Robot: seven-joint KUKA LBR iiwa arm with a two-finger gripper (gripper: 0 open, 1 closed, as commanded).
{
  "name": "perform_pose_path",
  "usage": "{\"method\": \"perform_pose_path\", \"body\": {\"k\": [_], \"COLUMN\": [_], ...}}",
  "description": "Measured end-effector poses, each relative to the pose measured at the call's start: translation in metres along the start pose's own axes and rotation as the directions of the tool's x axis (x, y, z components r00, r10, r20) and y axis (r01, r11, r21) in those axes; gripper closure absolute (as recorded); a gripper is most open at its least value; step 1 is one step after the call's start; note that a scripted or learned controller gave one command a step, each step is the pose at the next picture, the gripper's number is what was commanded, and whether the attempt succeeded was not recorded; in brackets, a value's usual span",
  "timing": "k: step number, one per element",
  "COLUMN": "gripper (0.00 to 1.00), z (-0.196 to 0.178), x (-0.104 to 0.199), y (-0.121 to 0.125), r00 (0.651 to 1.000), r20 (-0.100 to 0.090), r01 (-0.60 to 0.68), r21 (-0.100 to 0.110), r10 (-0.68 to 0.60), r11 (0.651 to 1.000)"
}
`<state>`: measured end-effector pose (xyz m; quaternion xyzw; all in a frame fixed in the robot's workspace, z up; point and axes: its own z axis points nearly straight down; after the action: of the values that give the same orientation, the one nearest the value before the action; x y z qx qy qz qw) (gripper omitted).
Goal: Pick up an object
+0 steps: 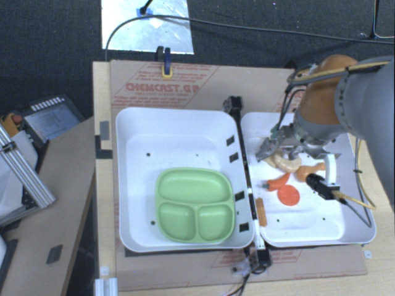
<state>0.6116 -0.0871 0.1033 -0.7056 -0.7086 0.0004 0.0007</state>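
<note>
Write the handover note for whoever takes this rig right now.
Pincer: low in the right bin, at a pale curved piece; no hold visible.
Also in that bin: orange piece, red-orange disc, small orange stick.
Left bin: green divided plate.
Done: nothing visibly lifted.
Left: grasp one object and lift it.

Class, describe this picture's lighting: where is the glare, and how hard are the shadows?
Camera view: glare on the metal sheet at the top; even light in the left bin, with a soft shadow by the green tray; the hand looks slightly blurred.
</note>
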Motion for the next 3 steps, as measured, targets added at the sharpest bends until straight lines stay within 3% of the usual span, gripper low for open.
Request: {"method": "perform_pose_path", "body": {"k": [1, 3], "gripper": [1.0, 1.0], "z": [-0.013, -0.128], "x": [-0.001, -0.014], "y": [0.001, -0.005], "r00": [1.0, 1.0], "r20": [0.001, 0.002], "r01": [-0.001, -0.002], "r21": [-0.005, -0.009], "r10": [0.001, 0.002], "r11": [1.0, 1.0]}}
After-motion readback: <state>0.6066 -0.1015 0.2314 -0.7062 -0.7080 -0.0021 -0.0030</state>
